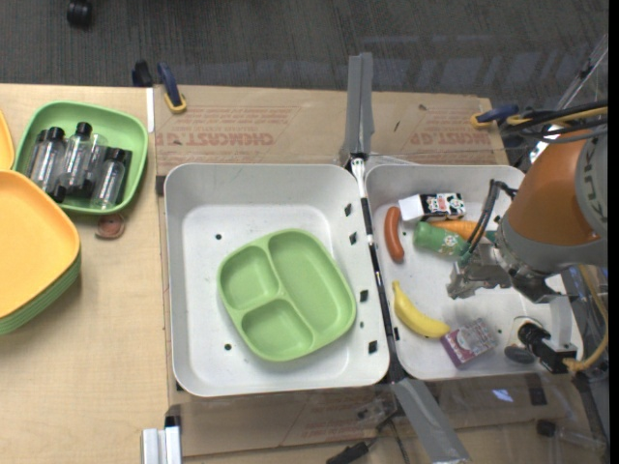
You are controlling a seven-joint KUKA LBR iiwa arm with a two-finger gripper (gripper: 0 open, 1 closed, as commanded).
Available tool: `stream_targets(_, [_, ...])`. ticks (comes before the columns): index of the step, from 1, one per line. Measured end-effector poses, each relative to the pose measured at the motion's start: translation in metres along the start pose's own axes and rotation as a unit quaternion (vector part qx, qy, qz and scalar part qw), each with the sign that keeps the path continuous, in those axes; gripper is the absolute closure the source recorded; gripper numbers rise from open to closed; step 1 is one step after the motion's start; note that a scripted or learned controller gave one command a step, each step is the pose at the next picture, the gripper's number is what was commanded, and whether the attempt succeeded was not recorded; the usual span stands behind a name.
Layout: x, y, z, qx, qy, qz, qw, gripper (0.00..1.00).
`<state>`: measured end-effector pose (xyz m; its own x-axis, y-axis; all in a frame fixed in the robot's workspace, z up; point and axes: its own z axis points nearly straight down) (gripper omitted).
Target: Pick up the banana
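Observation:
A yellow banana (418,315) lies near the front left corner of the right bin (426,361), curving from the left wall toward the middle. My gripper (464,283) hangs over the middle of that bin, a short way up and to the right of the banana, apart from it. Its dark fingers point down and left, with nothing seen between them.
In the right bin also lie a red sausage (394,234), a green bottle with an orange tip (445,237), a black and white carton (434,205) and a purple packet (470,341). The left bin (184,259) holds a green divided plate (285,294).

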<state>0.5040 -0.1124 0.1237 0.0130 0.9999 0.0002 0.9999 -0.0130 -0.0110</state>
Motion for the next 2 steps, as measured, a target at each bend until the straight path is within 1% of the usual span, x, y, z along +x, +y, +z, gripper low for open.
stream_targets(1, [-0.057,0.000,-0.004,-0.005,-0.001,-0.012,0.9999,1.00])
stream_targets(2, [-0.082,-0.026,-0.114,-0.005,-0.001,0.027,0.9996,1.00])
